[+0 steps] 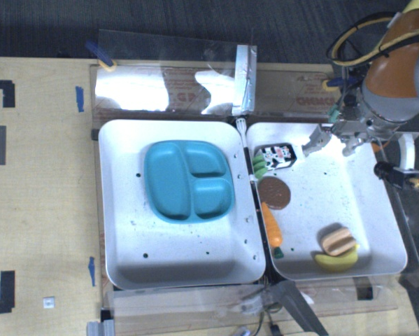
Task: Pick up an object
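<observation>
right bin (377, 208): gripper (331, 144) (fingers spread) hovering over far edge.

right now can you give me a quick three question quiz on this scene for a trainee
1. True or false: the blue divided plate lies in the same bin as the banana.
2. Which item lies along the right bin's left wall?
A. carrot
B. hot dog
C. black-and-white packet
3. Fill in: the pincer hangs over the right bin's ____ edge, near or far from the camera.

Key
1. False: the plate is in the left bin, the banana in the right.
2. A
3. far
</observation>
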### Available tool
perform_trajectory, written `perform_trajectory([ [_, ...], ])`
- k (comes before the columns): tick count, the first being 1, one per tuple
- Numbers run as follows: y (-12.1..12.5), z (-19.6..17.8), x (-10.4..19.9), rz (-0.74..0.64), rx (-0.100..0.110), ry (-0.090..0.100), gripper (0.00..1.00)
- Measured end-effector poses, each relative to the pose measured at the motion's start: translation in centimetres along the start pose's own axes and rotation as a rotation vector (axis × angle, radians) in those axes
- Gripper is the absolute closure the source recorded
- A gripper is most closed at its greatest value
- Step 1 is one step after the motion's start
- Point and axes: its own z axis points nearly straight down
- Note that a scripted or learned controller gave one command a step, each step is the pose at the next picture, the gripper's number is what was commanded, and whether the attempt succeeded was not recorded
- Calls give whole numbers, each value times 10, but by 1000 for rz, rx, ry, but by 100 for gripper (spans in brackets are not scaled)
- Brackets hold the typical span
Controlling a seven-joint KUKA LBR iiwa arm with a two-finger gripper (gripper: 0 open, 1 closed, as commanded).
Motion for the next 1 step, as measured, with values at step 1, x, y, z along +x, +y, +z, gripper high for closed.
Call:
perform_trajectory([
  [1,-28,-32,4,-113,-2,-1,0],
])
